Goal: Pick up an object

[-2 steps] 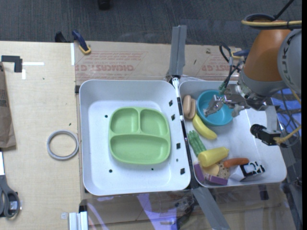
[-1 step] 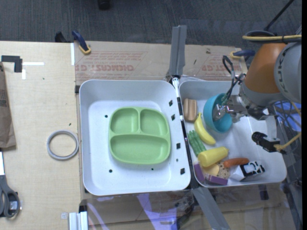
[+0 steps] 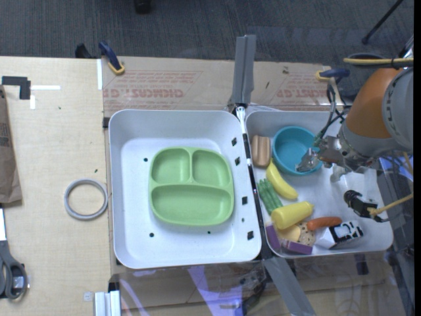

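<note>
Tool [image 3: 308,162] hovers at the blue bowl's [image 3: 291,145] right rim; whether it's open or closed, I can't tell. Bowl looks like light, stiff, slick plastic, so pinching its thin rim seems the best hold.

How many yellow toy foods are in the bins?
2. A curved yellow plastic banana lies in the right white bin below the blue bowl; a yellow corn cob lies just below it. More may be hidden.
</note>
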You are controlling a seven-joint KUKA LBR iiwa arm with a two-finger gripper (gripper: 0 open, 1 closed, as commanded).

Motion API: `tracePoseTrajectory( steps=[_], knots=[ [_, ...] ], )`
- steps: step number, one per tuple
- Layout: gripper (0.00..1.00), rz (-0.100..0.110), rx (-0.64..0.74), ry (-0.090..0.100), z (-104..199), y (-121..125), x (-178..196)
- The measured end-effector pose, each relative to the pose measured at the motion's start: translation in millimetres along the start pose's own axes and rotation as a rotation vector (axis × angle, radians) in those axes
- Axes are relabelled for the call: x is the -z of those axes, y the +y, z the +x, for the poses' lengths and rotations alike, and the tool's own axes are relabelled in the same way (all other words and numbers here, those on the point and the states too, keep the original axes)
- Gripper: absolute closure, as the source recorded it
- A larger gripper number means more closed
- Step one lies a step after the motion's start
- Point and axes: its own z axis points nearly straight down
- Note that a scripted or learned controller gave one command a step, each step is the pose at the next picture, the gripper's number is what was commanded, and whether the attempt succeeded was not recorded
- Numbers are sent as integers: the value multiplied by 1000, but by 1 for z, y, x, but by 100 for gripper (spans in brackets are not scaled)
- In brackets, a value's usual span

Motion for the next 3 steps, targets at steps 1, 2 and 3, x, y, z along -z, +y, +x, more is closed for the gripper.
tracePoseTrajectory(
  steps=[1,2,3],
  knots=[
    [0,-1,221,-1,-5,4,33],
    [0,0,420,1,-31,-38,-2],
    [0,-1,243,0,16,5,-2]
  ],
)
